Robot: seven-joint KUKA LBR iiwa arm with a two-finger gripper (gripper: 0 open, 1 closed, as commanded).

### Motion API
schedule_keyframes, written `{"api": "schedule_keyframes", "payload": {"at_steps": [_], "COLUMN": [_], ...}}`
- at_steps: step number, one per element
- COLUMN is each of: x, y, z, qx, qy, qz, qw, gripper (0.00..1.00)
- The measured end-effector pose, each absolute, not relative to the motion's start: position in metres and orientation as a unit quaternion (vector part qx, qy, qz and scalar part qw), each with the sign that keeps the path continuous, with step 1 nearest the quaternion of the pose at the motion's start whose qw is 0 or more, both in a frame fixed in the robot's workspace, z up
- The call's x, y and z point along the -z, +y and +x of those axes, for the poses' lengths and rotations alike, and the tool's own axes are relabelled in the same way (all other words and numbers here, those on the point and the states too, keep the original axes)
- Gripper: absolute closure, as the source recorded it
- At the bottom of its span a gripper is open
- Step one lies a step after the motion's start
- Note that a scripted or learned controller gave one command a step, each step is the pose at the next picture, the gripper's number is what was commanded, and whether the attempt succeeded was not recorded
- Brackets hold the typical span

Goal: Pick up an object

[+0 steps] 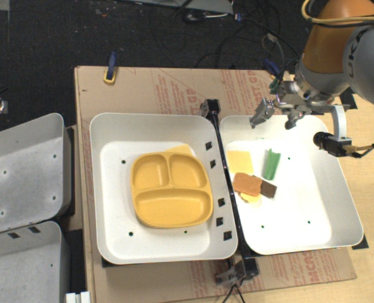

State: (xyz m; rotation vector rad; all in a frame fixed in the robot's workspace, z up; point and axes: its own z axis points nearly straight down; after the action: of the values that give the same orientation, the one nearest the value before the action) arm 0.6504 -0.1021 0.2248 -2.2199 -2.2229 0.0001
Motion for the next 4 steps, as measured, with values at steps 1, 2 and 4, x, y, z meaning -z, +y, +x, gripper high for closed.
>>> {"api": "schedule_keyframes", "payload": {"at_steps": [1,2,4], "x": [-0.172,-0.114,-0.103], "y": [-0.106,-0.098,-0.097], "z": [0.64,0.633,0.634], "qx": [-0.0016,-0.0018,0.0004], "qy": [-0.707,-0.707,-0.707], "qz": [-0.708,-0.708,-0.708], "qw": [0.002,0.002,-0.001], "gripper": [0.0,0.0,1.0]}}
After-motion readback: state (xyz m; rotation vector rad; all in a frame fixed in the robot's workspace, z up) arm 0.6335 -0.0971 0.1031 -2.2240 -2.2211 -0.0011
